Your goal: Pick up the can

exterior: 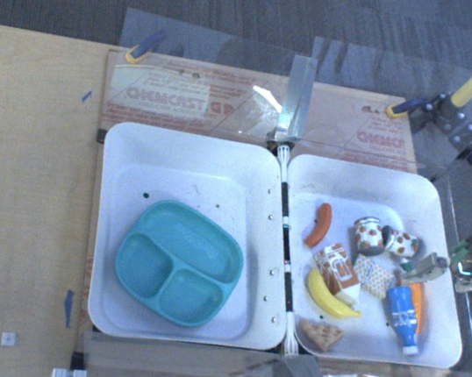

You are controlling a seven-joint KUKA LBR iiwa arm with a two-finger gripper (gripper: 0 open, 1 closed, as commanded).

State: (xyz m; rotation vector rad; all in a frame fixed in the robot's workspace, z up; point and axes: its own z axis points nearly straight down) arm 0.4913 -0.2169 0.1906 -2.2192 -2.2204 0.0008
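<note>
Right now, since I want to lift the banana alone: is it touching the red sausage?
Apart. The camera view shows bare white floor of the right bin between the banana and the red sausage.

Left bin [125, 157]: divided tray [178, 261]. Right bin [344, 181]: sausage [319, 225] left; banana [330, 297] below; bottle [400, 317] right, carrot [416, 302] beside it; sandwich wedge [319, 334] at front edge.

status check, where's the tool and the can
Tool at right bin's right side, nothing seen held. Can upright mid-bin, left of tool, apart. Spotted item sits between them.
</note>
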